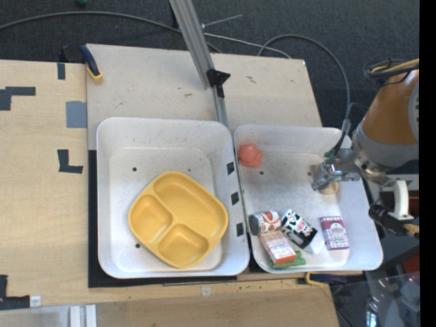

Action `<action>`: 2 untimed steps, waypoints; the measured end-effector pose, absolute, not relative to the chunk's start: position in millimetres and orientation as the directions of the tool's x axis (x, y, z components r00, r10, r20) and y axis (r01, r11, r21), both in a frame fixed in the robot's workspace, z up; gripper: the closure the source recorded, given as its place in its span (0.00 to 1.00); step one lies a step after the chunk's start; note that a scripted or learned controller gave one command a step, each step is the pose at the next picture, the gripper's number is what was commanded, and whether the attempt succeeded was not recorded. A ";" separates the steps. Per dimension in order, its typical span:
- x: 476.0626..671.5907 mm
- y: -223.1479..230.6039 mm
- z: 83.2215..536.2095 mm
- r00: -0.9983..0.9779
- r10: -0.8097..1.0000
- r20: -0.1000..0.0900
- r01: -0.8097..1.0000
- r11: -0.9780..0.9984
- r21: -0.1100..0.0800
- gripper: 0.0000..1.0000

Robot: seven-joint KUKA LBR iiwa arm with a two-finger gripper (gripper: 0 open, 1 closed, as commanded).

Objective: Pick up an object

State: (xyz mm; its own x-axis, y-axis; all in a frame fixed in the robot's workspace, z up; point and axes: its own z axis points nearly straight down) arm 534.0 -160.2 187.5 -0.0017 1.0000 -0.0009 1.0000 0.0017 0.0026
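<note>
Here the gripper [325, 179] sits low inside the right bin [293, 142], near that bin's right-hand wall, with the grey wrist and orange band of the arm [388, 125] reaching in behind it. Whether it is spread or pressed together I cannot tell; the metal parts merge at this angle. A small tan object [330, 188] shows just under its tip, touching or nearly so, but nothing is clearly between the tips, so I would not count it as held.

Nearest the camera, below and to the left of the gripper, a cluster lies along the bin's front wall: a red and white box [278, 248] on something green, a small red and white can [267, 221], a black and white cow-patterned item [298, 228], and, almost straight below the gripper, a small maroon carton [334, 234]. Farther off, up and to the left of the gripper, a pinkish-red ball [251, 155] rests alone. Well to the left, the left bin [109, 142] holds a yellow divided tray [178, 218]. Beyond both bins, a grey metal pole [194, 36] rises from the surface [41, 148].

My judgement is that the step in hand is settling on a target. To do it well, choose a piece standing apart: the tan object underneath or the ball. The ball may roll, so come down centred over it. The front cluster is packed close, and a descent there risks nudging neighbours instead of gripping one.
</note>
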 end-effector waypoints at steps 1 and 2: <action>534.7 -159.7 211.3 -0.002 1.000 0.000 1.000 0.002 0.001 1.00; 527.1 -108.5 210.9 -0.006 1.000 0.002 1.000 0.006 -0.002 1.00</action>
